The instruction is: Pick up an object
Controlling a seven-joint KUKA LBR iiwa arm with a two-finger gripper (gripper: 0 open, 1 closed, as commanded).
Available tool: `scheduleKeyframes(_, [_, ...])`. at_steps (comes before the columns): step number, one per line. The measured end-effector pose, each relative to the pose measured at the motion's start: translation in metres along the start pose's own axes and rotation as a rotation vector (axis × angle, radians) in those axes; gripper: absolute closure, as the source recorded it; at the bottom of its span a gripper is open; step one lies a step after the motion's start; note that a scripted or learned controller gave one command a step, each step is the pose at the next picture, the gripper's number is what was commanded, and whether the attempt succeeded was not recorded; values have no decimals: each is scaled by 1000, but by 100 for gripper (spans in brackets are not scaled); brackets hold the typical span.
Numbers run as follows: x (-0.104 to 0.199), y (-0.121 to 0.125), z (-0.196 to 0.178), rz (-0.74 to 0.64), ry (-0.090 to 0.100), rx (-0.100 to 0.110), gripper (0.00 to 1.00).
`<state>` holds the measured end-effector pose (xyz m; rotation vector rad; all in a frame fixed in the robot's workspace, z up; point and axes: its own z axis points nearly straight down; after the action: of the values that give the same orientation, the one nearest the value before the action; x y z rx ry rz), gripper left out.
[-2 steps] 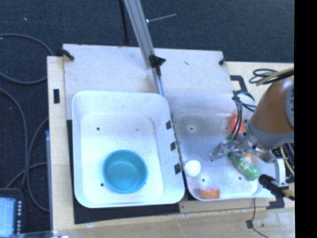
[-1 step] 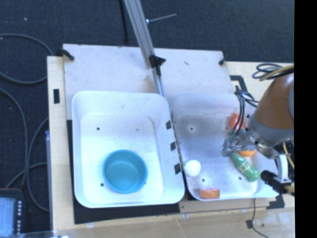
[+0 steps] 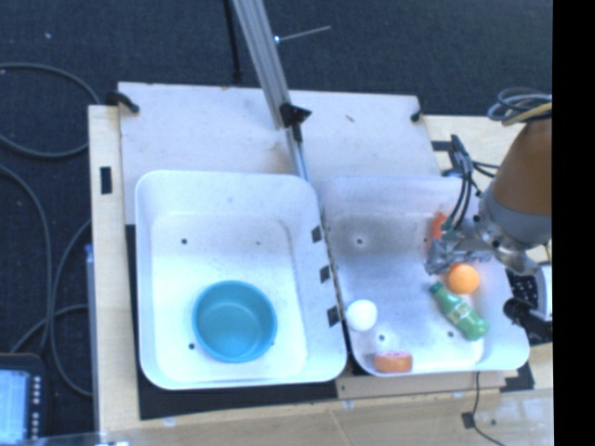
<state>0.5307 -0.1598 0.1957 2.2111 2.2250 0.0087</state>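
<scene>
My gripper (image 3: 445,255) hangs low over the right side of the right bin (image 3: 372,203), reaching in from the right under the grey and orange arm. An orange ball (image 3: 463,279) lies just below and right of it, close enough that contact cannot be judged. A green bottle (image 3: 459,312) lies slantwise right under the ball. A small red-orange piece (image 3: 437,224) shows just above the gripper. A white egg-like ball (image 3: 362,315) rests by the bin's left wall. An orange and pink item (image 3: 393,361) sits at the front rim.
The left bin (image 3: 167,203) holds a blue bowl (image 3: 234,321) at its front. A slanted metal rail (image 3: 270,63) runs down to the gap between the bins. Black cables (image 3: 462,170) hang beside the arm at the right bin's far corner.
</scene>
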Motion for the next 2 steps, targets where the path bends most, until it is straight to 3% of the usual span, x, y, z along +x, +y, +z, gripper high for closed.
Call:
scheduleKeyframes(1, [-1, 3, -52, -1, -1, -2, 100])
scheduleKeyframes(2, [43, 19, -45, -3, -1, 2, 100])
